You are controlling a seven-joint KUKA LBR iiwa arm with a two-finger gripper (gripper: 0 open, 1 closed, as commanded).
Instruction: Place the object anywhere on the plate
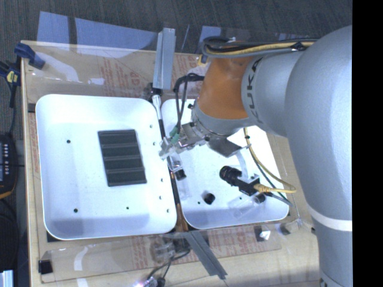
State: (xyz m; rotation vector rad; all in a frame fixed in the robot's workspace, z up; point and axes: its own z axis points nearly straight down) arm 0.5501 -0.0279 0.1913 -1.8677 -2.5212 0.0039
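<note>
**A:** Front of the right bin point(230, 225) first. There's a small dark obj point(208, 198) lying alone on the floor. Is that the task's thing?

**B:** Prob yes, imo. It's too small to say what it is. Nothing touches it.

**A:** Where's the gripper point(175, 160)?

**B:** A bit further back, at the right bin's left wall, just beside the divider w/ the left bin point(66, 187). It's near the obj but apart from it. Open or closed, can't tell, since the wrist hides it from this angle. I wouldn't call it holding anything.

**A:** And the plate?

**B:** I take it to be the dark ribbed rectangle point(121, 157), flat in the middle of the left bin, approx level w/ the gripper across the divider. It's bare, so the task isn't done yet.

**A:** What could go wrong?

**B:** Three things. 1) The gripper sits tight against the bin wall, so a sideways move could clip the rim and shove both bins. 2) The obj is tiny and low, so a slightly off descent closes on air or flicks it away. 3) If it does get picked up, the carry crosses the divider. A weak pinch drops it short, and the ribs may let it roll or tilt off the plate.

**A:** Anything further back?

**B:** The arm point(299, 100) w/ its orange band point(220, 91) looms over the rear of the right bin and hides the floor there. A metal bar point(164, 55) sits at the divider's far end. It's another thing to snag on if the lift swings back.
</note>
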